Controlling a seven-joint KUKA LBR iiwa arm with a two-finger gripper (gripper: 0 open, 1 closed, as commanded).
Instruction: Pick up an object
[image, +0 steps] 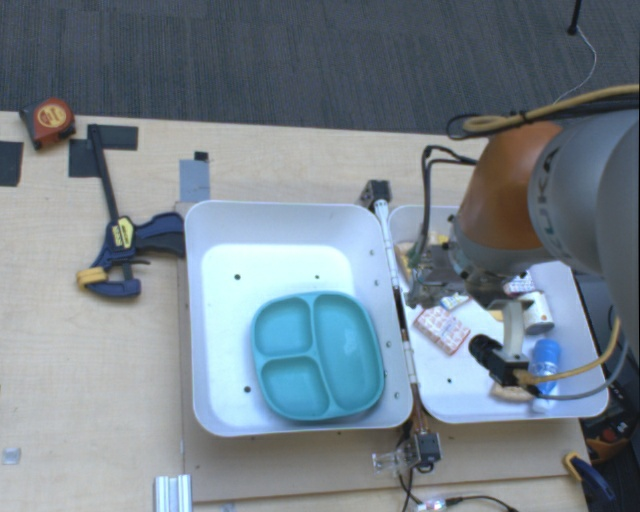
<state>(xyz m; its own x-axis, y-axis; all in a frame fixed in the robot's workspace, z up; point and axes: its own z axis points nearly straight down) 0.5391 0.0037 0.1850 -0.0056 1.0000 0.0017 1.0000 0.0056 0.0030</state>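
My gripper (434, 287) hangs low over the left part of the right bin (455, 400), under the orange-banded wrist. Just below it and to its right lies a red-and-white checkered packet (441, 329) on the bin floor. A blue bottle (546, 358) lies near the bin's right wall, with a white cylinder (537, 312) and a small pink-and-white item (519, 287) above it. A yellow object (404, 257) peeks out at the bin's left wall beside the gripper. The arm hides the upper part of this bin.
The left bin (215, 300) holds a teal divided plate (318, 355). On the bench at the left lie a blue-and-black clamp (125, 250) and a red tape measure (50, 120). A tan item (508, 394) rests near the right bin's front edge.
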